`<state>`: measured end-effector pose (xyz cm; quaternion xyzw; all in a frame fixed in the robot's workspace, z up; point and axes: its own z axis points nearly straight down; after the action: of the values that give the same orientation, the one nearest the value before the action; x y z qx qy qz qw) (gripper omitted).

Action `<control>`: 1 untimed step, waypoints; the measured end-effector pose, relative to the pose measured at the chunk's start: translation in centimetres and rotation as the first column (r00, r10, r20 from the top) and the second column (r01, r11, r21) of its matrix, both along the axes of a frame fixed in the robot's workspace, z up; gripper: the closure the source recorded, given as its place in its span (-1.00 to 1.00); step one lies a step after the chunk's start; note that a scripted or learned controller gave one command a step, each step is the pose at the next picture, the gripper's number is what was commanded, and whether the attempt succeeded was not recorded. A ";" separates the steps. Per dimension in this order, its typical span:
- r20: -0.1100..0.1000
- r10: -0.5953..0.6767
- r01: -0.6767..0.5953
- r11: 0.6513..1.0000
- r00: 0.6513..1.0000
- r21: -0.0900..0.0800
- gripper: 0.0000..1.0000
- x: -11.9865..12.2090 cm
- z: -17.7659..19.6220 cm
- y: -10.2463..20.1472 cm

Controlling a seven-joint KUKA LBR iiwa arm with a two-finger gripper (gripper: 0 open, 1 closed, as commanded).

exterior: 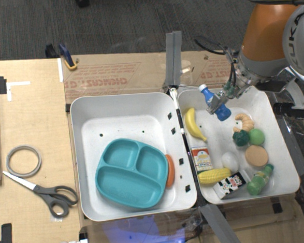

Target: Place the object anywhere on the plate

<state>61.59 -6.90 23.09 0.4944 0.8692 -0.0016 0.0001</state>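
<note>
Bottle: small blue bottle (214,102) with white cap, tilted, hanging above the right bin's (277,135) far-left corner.
Fingers: gripper (224,94) closed on the bottle's upper side, so it looks lifted clear for carrying.
Plate: teal divided plate (131,172) in the left bin (86,149), well apart.
Obstacle: banana (194,124) just below.

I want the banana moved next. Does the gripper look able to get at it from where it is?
Probably yes: the banana lies uncovered along the right bin's left wall, near the gripper, though a blue bottle sits at the gripper.
</note>
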 end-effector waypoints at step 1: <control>0.000 -0.031 0.031 1.000 1.000 0.001 1.00 -5.5 -1.5 -6.0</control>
<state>56.09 -12.93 21.62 0.5079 0.8614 -0.0011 -0.0002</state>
